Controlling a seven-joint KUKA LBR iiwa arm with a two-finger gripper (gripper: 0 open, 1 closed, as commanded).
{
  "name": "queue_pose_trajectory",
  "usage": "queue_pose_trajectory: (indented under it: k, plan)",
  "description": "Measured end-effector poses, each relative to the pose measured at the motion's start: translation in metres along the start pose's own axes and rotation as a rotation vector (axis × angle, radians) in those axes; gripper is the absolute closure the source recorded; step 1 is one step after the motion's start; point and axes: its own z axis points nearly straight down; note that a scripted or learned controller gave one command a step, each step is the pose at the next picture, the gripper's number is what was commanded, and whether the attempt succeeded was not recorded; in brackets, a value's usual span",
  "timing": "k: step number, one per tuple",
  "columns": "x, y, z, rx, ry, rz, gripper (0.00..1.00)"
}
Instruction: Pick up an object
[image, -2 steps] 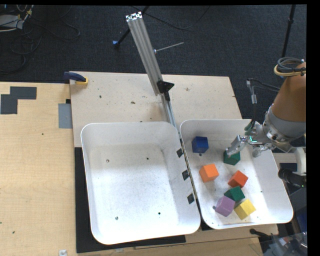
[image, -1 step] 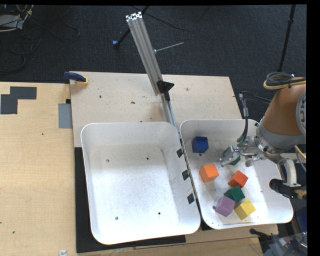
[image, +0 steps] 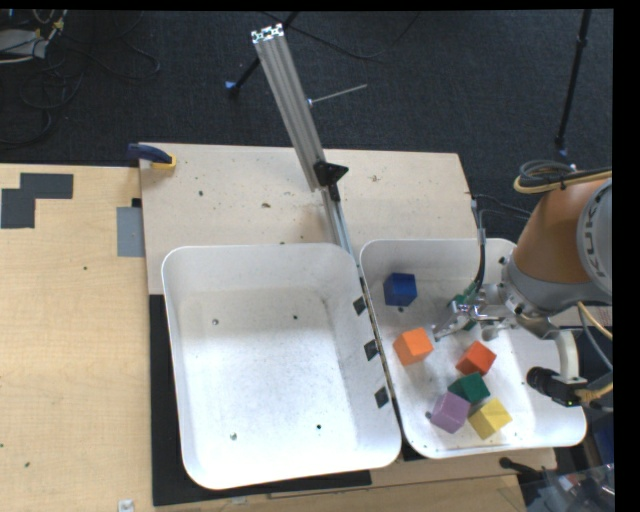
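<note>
Several small cubes lie in the right bin (image: 545, 430). A blue cube (image: 400, 289) sits toward the back. An orange cube (image: 413, 346) rests near the bin's left wall. A red-orange cube (image: 477, 358), a green cube (image: 468, 388), a purple cube (image: 449, 411) and a yellow cube (image: 489, 418) cluster toward the front. My gripper (image: 456, 318) hangs over the bin's middle, just right of the orange cube and above-left of the red-orange one. I see no cube in it.
The left bin (image: 200, 300) stands beside the right one, sharing a divider with black clips (image: 370, 350). A slanted aluminium post (image: 300, 120) rises behind the bins. The arm's orange band (image: 555, 235) looms over the right bin's far edge.
</note>
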Motion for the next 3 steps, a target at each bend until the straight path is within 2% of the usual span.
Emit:
queue_pose_trajectory:
  k: [1, 3]
  plan:
    - [-0.002, -0.001, -0.008, 0.002, 0.001, 0.008, 1.0]
    - [-0.014, 0.003, -0.116, -0.005, -0.002, -0.001, 1.0]
